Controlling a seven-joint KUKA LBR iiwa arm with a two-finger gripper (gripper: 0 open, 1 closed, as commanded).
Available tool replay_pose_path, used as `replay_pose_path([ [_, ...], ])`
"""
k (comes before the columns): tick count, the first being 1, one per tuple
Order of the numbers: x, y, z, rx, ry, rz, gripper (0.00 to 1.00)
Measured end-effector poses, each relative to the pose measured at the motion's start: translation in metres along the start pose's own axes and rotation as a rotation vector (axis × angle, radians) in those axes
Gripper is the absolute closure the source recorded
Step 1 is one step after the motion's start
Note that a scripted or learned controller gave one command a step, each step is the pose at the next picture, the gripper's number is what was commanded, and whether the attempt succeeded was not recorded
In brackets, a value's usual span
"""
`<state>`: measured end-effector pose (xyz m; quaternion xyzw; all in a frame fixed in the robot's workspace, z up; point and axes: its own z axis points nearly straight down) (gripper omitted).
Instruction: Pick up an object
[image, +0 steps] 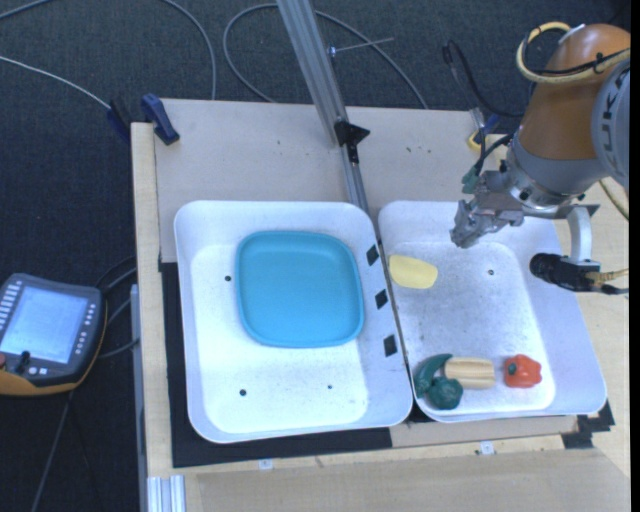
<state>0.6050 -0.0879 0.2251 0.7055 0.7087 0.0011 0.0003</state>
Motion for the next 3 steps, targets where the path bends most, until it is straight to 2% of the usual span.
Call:
replay_pose_path([
  [1, 0.051, 0.004, 0.004, 0.002, 0.0, 0.0, 1.0],
  [3, 0.16, -0.01, 0.014, 0.002, 0.0, 0.0, 1.0],
])
